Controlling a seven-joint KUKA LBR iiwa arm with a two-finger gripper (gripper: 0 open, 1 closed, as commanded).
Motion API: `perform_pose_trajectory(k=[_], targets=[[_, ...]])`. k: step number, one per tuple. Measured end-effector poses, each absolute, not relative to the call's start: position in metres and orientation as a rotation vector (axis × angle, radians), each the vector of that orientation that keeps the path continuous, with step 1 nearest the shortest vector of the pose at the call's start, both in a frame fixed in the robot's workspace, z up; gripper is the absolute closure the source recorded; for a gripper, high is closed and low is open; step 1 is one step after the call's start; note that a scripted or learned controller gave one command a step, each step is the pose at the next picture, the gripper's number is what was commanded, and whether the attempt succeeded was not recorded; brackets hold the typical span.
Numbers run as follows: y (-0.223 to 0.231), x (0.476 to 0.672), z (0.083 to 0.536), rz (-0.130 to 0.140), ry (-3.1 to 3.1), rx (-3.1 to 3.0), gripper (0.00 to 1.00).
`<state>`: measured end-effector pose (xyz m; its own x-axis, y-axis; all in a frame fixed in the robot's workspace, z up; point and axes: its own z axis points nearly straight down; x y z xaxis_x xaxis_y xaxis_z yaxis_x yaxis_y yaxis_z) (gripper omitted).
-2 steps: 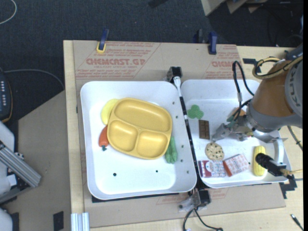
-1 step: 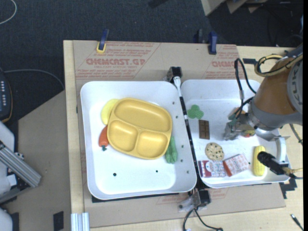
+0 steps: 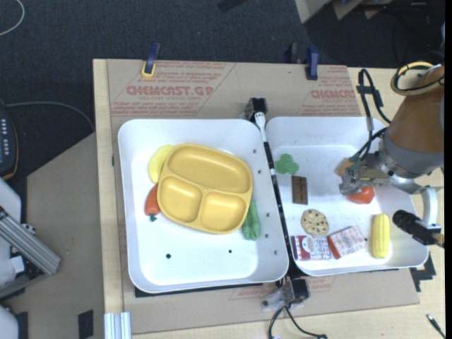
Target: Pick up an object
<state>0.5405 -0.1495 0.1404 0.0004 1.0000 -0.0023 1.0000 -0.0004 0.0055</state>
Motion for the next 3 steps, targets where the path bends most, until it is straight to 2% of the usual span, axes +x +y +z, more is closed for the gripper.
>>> perform_pose_trajectory(k=[2, 3], targets=[[-0.152, 0.543, 0.228, 0.005, 2.218, 2.216, 1.0], [-0.11, 0.516, 0.235, 0.001, 2.228, 2.22, 1.0]])
